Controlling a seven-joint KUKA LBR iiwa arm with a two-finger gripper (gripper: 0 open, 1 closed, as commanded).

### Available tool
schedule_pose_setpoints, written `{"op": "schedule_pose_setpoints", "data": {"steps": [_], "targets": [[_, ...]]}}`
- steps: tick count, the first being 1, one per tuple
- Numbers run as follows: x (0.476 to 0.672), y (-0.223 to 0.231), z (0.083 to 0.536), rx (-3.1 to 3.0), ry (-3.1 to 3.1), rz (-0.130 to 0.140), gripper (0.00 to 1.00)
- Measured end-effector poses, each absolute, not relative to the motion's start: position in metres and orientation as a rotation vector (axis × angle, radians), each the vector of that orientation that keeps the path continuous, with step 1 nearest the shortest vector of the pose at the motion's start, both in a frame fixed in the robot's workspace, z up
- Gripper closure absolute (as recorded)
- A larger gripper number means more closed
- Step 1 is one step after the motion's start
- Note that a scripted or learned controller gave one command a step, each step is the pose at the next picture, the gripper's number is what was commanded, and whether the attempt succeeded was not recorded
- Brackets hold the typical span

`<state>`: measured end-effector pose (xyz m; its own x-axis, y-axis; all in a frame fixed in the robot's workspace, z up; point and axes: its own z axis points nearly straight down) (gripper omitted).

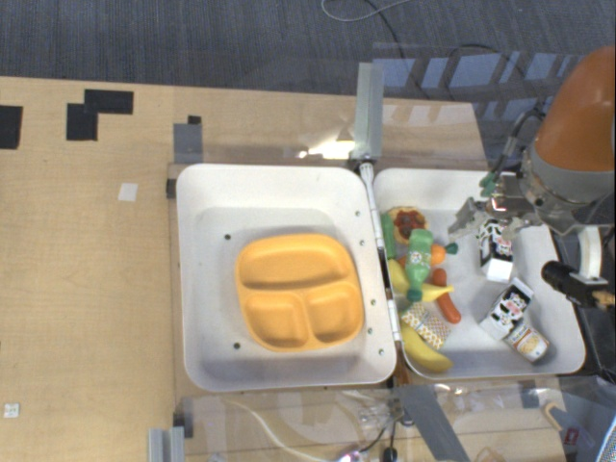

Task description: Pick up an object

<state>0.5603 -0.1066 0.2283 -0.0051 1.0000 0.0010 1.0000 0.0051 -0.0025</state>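
Observation:
The right bin (pixel 568 354) holds several small toys. A green bottle (pixel 418 258) lies near its left wall among a red berry piece (pixel 411 221), two orange carrots (pixel 445 304) and a yellow banana (pixel 423 349). A black-and-white milk carton (pixel 498 246) stands just below my gripper (pixel 486 210). A second cow-patterned carton (pixel 513 318) lies tilted toward the bin's front right. The gripper hangs over the back middle of the right bin, under the arm's orange band (pixel 579 114). I cannot make out whether it touches the upright carton.
In the left bin (pixel 197 258) sits an orange divided tray (pixel 295 291). A grey metal divider (pixel 370 114) rises behind the seam between the bins. The wooden bench (pixel 87 277) stretches to the left.

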Motion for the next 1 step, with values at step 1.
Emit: {"op": "schedule_pose_setpoints", "data": {"steps": [1], "targets": [[0.575, -0.1001, 0.1139, -2.168, -2.275, -0.003, 0.0]]}}
